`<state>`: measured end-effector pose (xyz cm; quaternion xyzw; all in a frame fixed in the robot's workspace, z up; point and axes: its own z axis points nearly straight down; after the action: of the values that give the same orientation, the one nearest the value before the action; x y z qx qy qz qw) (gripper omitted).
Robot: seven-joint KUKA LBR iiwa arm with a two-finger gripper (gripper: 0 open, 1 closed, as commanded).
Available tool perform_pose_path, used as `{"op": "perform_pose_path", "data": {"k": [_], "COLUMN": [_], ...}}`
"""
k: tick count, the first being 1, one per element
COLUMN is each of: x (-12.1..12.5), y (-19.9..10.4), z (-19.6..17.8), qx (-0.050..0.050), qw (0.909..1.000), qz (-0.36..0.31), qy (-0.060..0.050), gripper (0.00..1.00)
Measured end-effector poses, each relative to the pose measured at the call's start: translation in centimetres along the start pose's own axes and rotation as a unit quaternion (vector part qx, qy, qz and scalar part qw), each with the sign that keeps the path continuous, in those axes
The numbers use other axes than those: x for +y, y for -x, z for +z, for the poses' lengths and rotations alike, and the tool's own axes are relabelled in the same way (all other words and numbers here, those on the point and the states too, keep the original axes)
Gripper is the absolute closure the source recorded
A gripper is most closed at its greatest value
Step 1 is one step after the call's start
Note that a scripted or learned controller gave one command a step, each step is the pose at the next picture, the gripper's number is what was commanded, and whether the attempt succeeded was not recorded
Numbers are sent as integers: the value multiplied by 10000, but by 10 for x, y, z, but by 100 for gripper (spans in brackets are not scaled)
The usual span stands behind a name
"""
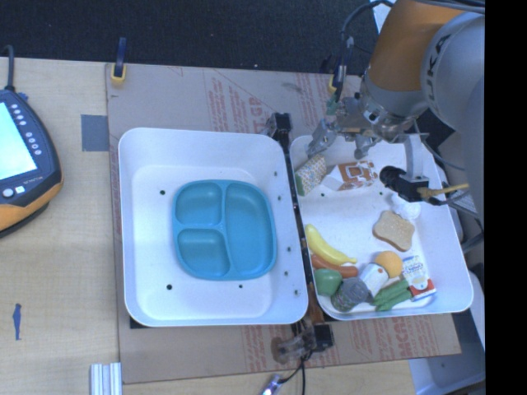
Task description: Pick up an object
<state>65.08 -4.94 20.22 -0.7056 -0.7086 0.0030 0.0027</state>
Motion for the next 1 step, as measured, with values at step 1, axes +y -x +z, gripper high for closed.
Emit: {"op": "perform_pose_path", "data": {"k": [1], "x": [6], "y": [-67], "z": [10], "qx": [-3], "qw": [10000], "qz": [-7], "qy": [10], "gripper": [0]}}
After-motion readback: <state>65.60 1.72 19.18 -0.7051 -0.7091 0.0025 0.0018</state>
